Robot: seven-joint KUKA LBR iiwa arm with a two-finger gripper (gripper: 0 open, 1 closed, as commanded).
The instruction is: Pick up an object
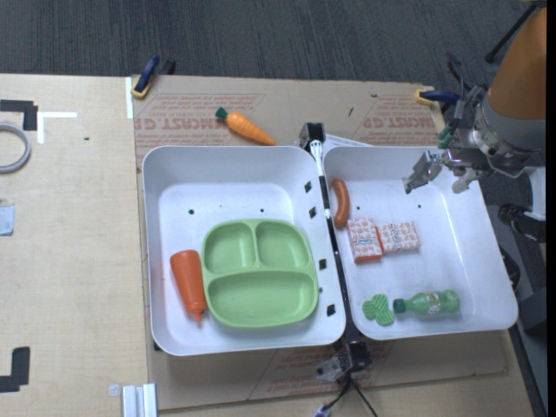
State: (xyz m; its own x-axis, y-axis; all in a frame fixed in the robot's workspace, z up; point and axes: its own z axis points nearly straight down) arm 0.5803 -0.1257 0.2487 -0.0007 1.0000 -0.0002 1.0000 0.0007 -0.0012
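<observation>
I see the gripper (pixel 441 174) at the upper right of the frame, over the far part of the right bin (pixel 486 259); I cannot tell its state, and I see nothing in it. The sausage (pixel 340 201) lies left of it by the bin's left wall, the two cracker packs (pixel 383 239) below-left, and the green bottle (pixel 427 303) well below.

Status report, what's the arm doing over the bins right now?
End effector above right bin's far side, nothing gripped. Nearest things: sausage, two packets. Nothing in the way.
</observation>
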